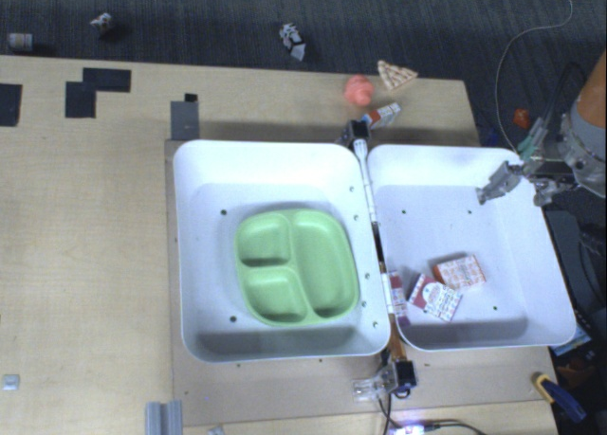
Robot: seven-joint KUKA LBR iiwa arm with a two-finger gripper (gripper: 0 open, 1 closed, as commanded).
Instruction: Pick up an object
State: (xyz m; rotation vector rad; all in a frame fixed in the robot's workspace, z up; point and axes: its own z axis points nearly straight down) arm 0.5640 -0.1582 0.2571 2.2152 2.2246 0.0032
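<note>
In the right bin (446, 225), near its front, lie two small packets. One is an orange and white box (460, 271); a red and white packet (434, 299) touches it on the left. A narrow red and white item (396, 294) rests at the bin's left rim. A green divided plate (296, 267) sits in the left bin (204, 234). My gripper (519, 189) hangs over the right bin's far right side, well behind the packets. It is open with nothing between its fingers (494, 184).
Behind the bins on the bench lie a pink ball (358, 90), a toy pizza slice (396, 74) and a small tube (381, 117). Black markers (95, 90) sit on the bench at the far left. Cables run at the front edge.
</note>
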